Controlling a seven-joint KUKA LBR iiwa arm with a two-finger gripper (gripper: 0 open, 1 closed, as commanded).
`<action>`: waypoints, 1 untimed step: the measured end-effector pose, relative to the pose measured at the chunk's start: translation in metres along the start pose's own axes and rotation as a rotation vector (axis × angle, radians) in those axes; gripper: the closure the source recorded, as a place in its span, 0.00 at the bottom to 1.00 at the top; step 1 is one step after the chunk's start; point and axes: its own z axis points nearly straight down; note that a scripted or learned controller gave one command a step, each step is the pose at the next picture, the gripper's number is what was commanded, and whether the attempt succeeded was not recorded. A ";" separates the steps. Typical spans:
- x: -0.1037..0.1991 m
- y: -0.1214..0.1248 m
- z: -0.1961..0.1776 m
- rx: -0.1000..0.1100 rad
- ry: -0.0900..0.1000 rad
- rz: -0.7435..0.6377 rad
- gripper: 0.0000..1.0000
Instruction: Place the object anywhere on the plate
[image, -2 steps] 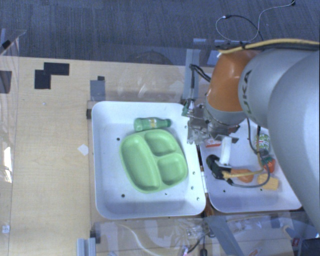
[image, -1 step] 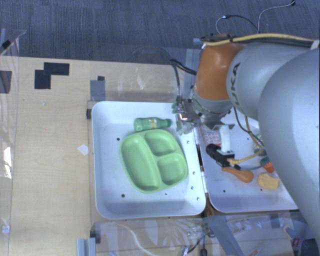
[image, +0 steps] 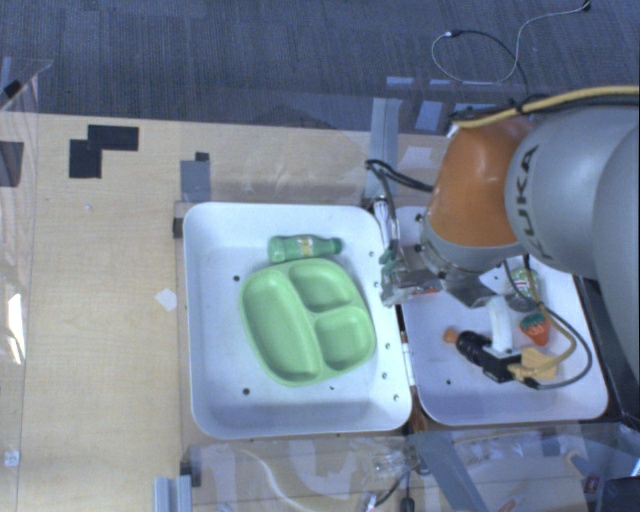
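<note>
Several small things lie in the right bin, near the camera. Left of them the green plate sits in the left bin, a green bottle touching its far rim. Gripper hangs over the divide; its opening can't be judged. Best descend squarely on one item, lift clear, release above a compartment.

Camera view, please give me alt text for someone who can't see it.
A grey robot arm with an orange band reaches over two shallow white bins; its pincer sits above their shared edge. The left bin holds a green three-compartment plastic plate with a small green bottle lying just beyond it.
</note>
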 end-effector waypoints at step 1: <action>0.048 -0.044 0.013 0.002 0.001 -0.221 1.00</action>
